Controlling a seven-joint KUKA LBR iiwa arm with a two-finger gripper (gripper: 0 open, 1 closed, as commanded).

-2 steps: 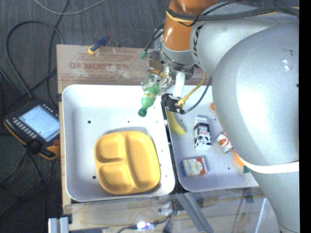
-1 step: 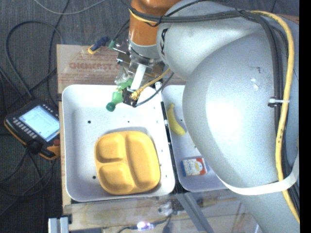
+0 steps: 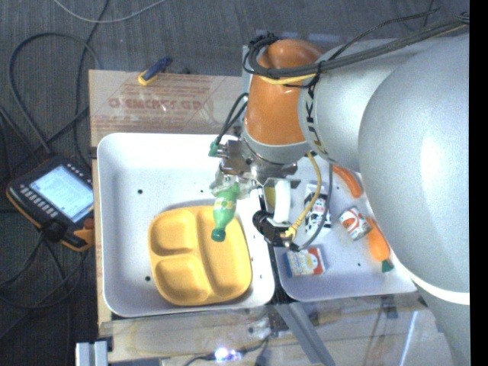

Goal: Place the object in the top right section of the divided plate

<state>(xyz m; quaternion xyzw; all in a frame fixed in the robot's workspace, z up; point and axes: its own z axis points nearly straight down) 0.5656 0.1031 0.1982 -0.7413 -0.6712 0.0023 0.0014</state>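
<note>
arm point(image 3: 396, 143) cut by right edge | right bin point(image 3: 335, 277) partly hidden under arm | carrot point(image 3: 379, 244) part-hidden

A small green bottle point(image 3: 223, 213) is hanging nearly upright, cap end down, tilting slightly, its dark green cap hovering over the upper right compartment of the yellow divided plate point(image 3: 183, 269). The plate, with three sections, is lying flat in the left white bin's lower middle.

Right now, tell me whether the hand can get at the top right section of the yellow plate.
Probably yes. The hand hangs just above the yellow plate with a green bottle dangling over that section, and nothing lies in it.
</note>
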